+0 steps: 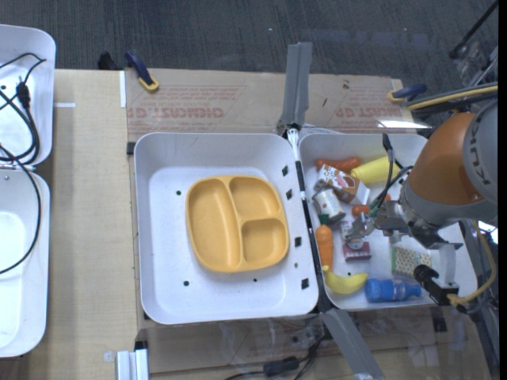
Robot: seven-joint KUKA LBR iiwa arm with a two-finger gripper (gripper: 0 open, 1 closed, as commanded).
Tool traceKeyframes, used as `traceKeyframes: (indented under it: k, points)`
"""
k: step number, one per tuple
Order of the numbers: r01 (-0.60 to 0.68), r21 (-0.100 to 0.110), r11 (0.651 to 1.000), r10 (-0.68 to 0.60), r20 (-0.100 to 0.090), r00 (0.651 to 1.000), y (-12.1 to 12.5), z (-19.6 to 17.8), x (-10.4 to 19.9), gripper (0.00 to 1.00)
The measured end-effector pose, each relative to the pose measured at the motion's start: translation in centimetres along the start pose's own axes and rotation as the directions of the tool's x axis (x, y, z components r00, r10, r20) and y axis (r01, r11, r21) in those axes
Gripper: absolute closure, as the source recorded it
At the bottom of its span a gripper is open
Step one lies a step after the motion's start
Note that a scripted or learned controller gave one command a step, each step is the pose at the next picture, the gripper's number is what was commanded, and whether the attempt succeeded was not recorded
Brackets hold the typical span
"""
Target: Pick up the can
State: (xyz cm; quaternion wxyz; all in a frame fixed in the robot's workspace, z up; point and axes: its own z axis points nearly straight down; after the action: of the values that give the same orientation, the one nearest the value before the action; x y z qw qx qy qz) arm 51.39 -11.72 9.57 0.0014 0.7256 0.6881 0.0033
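My claw (360,229) hangs low in the right bin (467,287), grip state unclear. The can (327,204) lies just left, crowded; I could snag the carrot (324,245) instead.

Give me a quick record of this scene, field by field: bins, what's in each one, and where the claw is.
left bin: holds a yellow divided plate
right bin: cluttered with small items
right bin items: carrot, banana, blue bottle, can lying tilted
claw: low over the right bin's middle, just right of the can
grasp: nothing visibly between the claw's tips
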Motion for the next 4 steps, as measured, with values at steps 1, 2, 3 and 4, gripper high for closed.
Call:
traceKeyframes:
  k: [1,2,3,4]
  points:
    - [-0.06,0.008,0.998,0.06,0.005,0.998,2.3,-1.9,-5.4,0.0]
    - [-0.141,0.01,0.99,0.141,0.001,0.99,2.2,0.5,-8.2,0.0]
    - [-0.227,0.01,0.974,0.227,-0.004,0.974,8.7,0.5,-8.0,0.0]
    - [-0.234,0.015,0.972,0.234,-0.004,0.972,12.0,0.6,-7.9,0.0]
